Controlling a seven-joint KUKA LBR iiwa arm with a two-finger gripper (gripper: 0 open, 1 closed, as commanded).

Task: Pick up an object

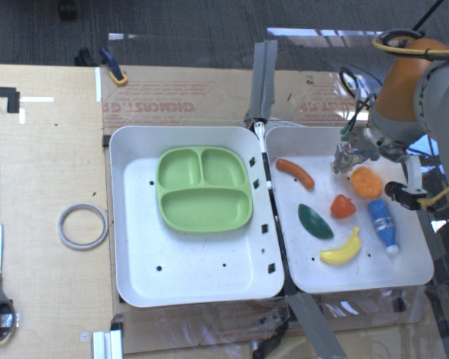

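The hand (pixel 346 161) (grip state, I cannot tell) hovers beside the orange (pixel 367 182), likely light, smooth, best pinched across its middle.

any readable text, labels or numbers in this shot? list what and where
Red print on the cardboard sheet behind the left bin: mirrored or upside down, too blurred to quote reliably.
Red print on the cardboard behind the right bin: same kind of lettering, too blurred to read.
Blue bottle in the right bin: no label text can be made out.
Green divided plate, banana, carrot-like sausage: no markings.
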